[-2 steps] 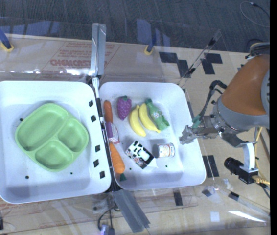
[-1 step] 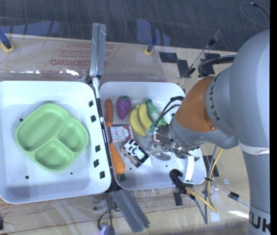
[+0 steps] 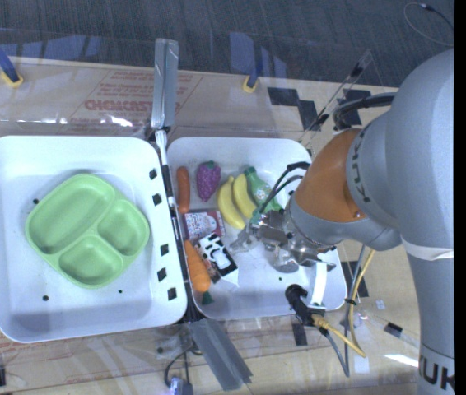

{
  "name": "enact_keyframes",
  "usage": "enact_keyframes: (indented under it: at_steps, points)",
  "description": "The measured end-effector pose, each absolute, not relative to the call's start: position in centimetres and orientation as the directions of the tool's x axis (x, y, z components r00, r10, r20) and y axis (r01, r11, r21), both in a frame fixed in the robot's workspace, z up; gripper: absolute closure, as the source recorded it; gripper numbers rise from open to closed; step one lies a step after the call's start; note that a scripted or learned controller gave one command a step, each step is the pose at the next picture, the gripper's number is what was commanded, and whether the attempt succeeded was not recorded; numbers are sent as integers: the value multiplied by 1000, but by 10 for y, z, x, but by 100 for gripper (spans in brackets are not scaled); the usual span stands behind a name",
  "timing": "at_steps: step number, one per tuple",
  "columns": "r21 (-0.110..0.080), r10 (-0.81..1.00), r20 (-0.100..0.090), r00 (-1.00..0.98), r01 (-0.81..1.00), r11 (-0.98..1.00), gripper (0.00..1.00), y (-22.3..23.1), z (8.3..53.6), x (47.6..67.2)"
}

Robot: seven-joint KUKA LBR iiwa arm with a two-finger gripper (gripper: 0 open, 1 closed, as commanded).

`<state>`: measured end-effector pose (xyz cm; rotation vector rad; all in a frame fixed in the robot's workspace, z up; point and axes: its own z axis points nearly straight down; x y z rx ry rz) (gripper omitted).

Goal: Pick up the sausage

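Sausage (image 3: pixel 184 188) — slim, reddish-orange, smooth-skinned. Lying flat on the floor of the right bin (image 3: pixel 259 295), lengthwise along its left wall, in the far-left part. Just left of the purple grape bunch (image 3: pixel 207 179), far end near the bin's far-left corner — near end touching a red packet (image 3: pixel 201 223).

I see a pale green tray (image 3: pixel 86 228) in the left white bin (image 3: pixel 2 303), yellow bananas (image 3: pixel 235 201), purple grapes (image 3: pixel 207 178), an orange-red sausage (image 3: pixel 184 189), an orange carrot (image 3: pixel 198 267)
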<state>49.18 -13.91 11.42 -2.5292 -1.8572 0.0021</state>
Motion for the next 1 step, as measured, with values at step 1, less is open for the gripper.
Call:
enact_keyframes:
  at_steps: [1]
  points:
    - [6, 917, 0, 400, 917, -400, 0, -105, 96, 560]
